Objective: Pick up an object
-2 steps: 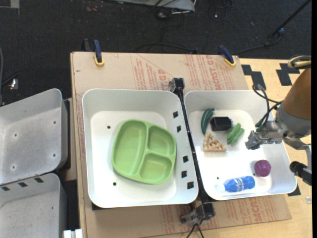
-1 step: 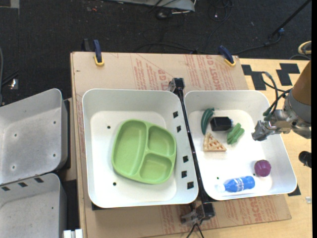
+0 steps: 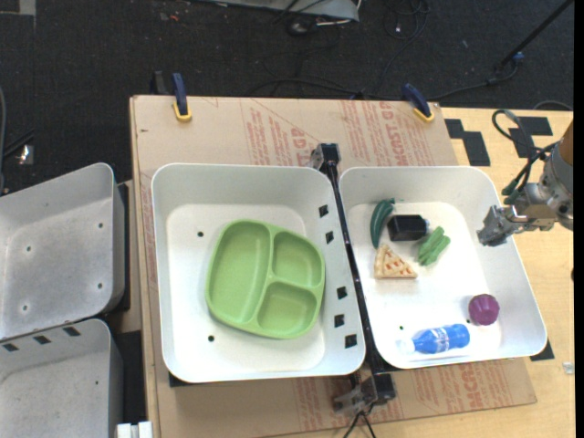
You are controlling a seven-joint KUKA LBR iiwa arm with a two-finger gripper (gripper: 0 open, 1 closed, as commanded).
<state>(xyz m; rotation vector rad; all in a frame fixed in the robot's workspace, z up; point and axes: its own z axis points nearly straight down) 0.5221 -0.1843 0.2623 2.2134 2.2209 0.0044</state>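
Tool (image 3: 494,229) at right bin's (image 3: 527,286) right rim, grip state unclear, purple ball (image 3: 484,309), blue bottle (image 3: 441,338), waffle wedge (image 3: 394,264) inside, green divided plate (image 3: 266,279) in left bin (image 3: 178,272)

Robotics lab: clamped cardboard sheet (image 3: 274,126) at centre, loose cables (image 3: 401,16) on dark floor along the top.

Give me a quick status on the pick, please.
Pincer over right bin's right rim, holding nothing. Purple ball nearest, untouched. Nothing in the way.
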